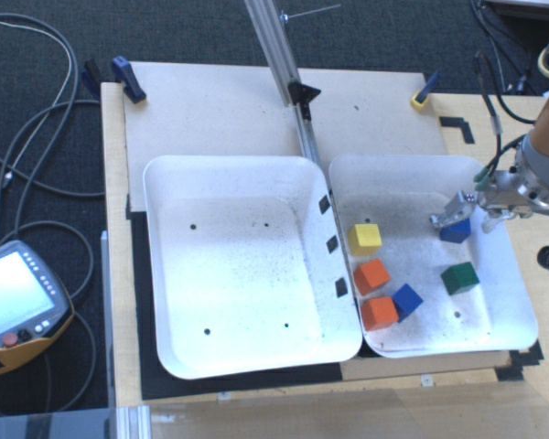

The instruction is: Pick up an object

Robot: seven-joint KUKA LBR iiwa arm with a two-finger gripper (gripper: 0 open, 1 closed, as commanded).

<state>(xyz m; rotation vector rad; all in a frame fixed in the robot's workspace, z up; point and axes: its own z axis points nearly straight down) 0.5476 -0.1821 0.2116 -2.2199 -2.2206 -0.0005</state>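
Item: my gripper [459, 216], reaching in from the right over the right bin [508, 273]. Position: over the bin's upper right part, near its far wall. State of the jaws: I cannot tell; metal parts and a cube overlap here and no gap reads clearly.

Item: blue cube [455, 231], directly at my fingertips, its top edge tucked under the metal. Whether it sits between my jaws or merely below them I cannot tell, so I do not count it as held. Judged the nearest candidate for the pick.

Item: green cube [459, 278], toward the near side from my tips, a short way off, standing alone.

Item: second blue cube [407, 298], further left and nearer the front rim, just beside an orange cube [379, 313].

Item: another orange cube [371, 275], above that one, close to the divide between bins.

Item: yellow cube [366, 237], left of my tips, well apart.

Item: left bin [165, 245], white, speckled.

Governing relation: the blue cube lies right under my tips, a touch toward the near side. As a cube it offers no long axis, so my judgement is that any square approach serves.
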